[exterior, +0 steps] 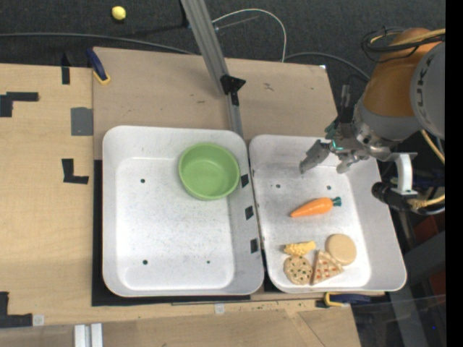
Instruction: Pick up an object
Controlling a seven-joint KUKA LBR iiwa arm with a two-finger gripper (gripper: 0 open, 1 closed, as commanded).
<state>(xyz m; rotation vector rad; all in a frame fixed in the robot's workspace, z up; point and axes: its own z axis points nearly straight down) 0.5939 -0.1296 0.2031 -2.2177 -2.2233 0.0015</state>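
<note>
My gripper [329, 162] hangs over the far part of the right bin [383, 259], fingers spread open with nothing between them. An orange carrot with a green top [315, 207] lies in the bin's middle, a short way nearer the camera than the fingertips. At the near end of that bin sit a small corn cob [299, 249], a round tan bun [341, 249], a cookie [296, 269] and a pizza slice [324, 267], close together. A green bowl [208, 170] stands in the far right part of the left bin [123, 266].
A grey metal pole [211, 49] slants down to the gap between the bins. A small yellow ball [119, 12] lies on the dark floor beyond the bench. Cables run behind the bench and at the arm's right.
</note>
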